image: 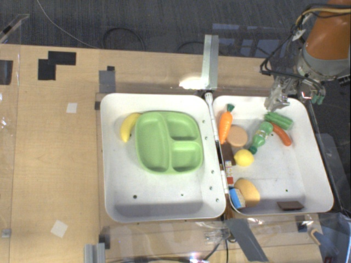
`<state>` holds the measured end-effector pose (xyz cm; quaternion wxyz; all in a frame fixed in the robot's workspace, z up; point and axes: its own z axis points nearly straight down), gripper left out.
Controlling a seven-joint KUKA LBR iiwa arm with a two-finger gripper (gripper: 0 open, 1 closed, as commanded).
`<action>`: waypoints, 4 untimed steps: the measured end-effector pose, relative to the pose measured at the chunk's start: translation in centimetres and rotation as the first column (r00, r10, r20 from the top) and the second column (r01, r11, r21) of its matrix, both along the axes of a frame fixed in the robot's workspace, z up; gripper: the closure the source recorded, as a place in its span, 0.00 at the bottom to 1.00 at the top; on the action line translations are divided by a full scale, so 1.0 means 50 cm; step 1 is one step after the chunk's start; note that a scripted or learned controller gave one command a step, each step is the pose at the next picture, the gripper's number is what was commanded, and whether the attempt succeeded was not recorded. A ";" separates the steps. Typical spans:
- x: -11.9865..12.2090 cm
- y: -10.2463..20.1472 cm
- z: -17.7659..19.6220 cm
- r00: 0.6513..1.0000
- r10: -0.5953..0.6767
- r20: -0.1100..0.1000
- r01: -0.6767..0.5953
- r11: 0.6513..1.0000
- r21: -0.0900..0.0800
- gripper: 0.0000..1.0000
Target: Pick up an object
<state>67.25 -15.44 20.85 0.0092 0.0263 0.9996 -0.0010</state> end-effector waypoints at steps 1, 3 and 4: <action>-0.022 0.058 0.136 1.000 0.025 0.001 -0.025 1.000 0.000 1.00; -0.360 -0.041 0.113 0.992 0.127 -0.010 -0.127 0.992 -0.002 1.00; -0.155 -0.100 0.173 0.972 0.236 -0.006 -0.236 0.972 -0.003 1.00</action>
